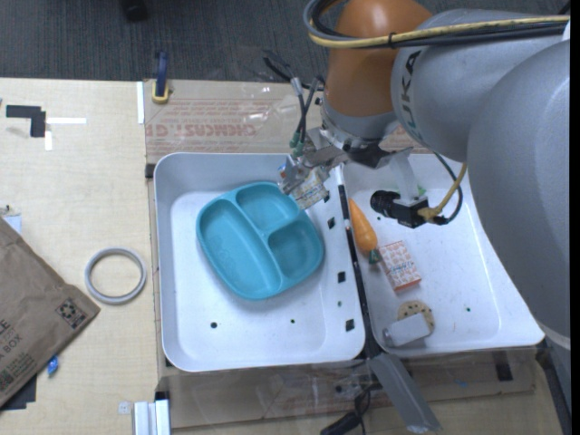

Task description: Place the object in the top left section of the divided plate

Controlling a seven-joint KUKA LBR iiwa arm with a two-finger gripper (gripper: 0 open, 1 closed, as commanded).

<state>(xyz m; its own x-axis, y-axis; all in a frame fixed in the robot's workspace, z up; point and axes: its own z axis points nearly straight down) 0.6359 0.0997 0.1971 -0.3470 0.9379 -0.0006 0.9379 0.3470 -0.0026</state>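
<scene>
In the camera view the gripper hangs over the far right rim of the blue divided plate. A small pale object is at its tip, but whether the gripper is open or clamped on it cannot be told. The plate lies in the left bin; the right bin, partly hidden by the arm, holds a carrot, a red-patterned box and a tan disc.

This is looking like a robotics lab: a big grey arm is reaching from the right over two white bins sitting on a pale wooden surface, while a tape roll and a cardboard box are lying at the left.
</scene>
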